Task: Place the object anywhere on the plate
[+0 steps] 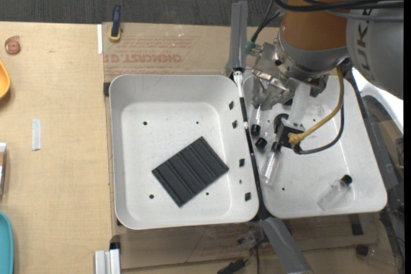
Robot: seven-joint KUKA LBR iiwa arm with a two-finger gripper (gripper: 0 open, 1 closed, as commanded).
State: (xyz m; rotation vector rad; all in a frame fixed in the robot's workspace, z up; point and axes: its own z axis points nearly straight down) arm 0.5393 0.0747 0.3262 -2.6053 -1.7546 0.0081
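A dark grey ribbed plate (191,171) lies flat and turned at an angle in the left bin (128,138), right of its middle. A small clear vial with a black cap (335,191) lies near the front right corner of the right bin (359,202). A second clear tube-like piece (271,165) lies by that bin's left wall. My gripper (270,113) hangs below the orange band over the back left part of the right bin, well away from the vial. Cables and the wrist body hide its tips.
A cardboard sheet (160,51) with a blue clamp (115,21) lies behind the left bin. The wooden bench (51,138) to the left bears a small white strip (36,135), an orange item (2,81) and a teal item (4,247). A yellow cable (321,128) loops beside the gripper.
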